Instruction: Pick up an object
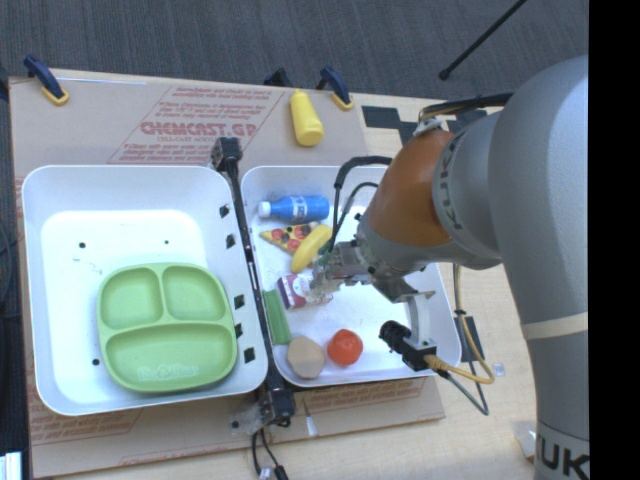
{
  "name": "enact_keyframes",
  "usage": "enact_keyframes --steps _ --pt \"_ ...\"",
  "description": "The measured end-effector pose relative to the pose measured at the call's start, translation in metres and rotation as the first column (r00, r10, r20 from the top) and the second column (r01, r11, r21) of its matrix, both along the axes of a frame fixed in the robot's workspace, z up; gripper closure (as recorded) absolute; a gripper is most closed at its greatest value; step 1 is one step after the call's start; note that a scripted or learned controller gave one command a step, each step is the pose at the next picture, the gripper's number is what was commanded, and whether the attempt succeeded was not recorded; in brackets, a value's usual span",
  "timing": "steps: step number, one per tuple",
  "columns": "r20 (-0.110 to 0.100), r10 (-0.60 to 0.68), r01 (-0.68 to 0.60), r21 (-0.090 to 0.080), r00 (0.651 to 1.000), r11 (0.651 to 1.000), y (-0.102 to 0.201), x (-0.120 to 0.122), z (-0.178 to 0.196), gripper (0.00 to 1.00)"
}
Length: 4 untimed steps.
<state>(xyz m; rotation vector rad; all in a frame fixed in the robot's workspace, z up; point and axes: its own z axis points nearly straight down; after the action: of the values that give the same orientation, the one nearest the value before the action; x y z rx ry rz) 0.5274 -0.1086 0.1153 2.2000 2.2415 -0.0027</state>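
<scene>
A: Progress so far: nothing is seen lifted. The gripper is lowered into the right bin, among the things lying there, so the pick is judged to be at the reaching or closing stage, not yet completed.

B: State of the gripper noted?

A: It cannot be told. The tip is small and partly masked by the wrist, and no object is made out as held. No hold is recorded.

B: What is it nearest to?

A: A banana is logged just above the tip, touching or almost touching it. A small purple-and-white packet lies just to its left, and contact with it cannot be ruled out. These two are taken as the likely targets, though which one is meant cannot be said.

B: Other things in that bin?

A: A blue bottle at the far end, a flat red-and-orange piece beside the banana, a green stick along the left wall, a beige egg-shaped thing and a red ball at the near end. All are seen resting on the bin floor.

B: Left to do?

A: A grasp is to be secured and the object raised clear of the bin.
</scene>
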Motion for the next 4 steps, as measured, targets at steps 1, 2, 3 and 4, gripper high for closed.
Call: enact_keyframes --steps 1,2,3,4 --pt "0.001 0.0 0.0 0.0 1.0 1.0 0.0 0.0 0.0 0.0" --pt "-0.001 0.005 -0.005 -0.001 1.0 1.0 0.0 0.0 0.01 1.0" --pt "0.0 -0.015 0.015 0.002 1.0 1.0 -0.032 -0.051 0.077 1.0" --pt "0.0 -0.012 0.012 0.001 1.0 1.0 -0.079 0.014 0.104 1.0"
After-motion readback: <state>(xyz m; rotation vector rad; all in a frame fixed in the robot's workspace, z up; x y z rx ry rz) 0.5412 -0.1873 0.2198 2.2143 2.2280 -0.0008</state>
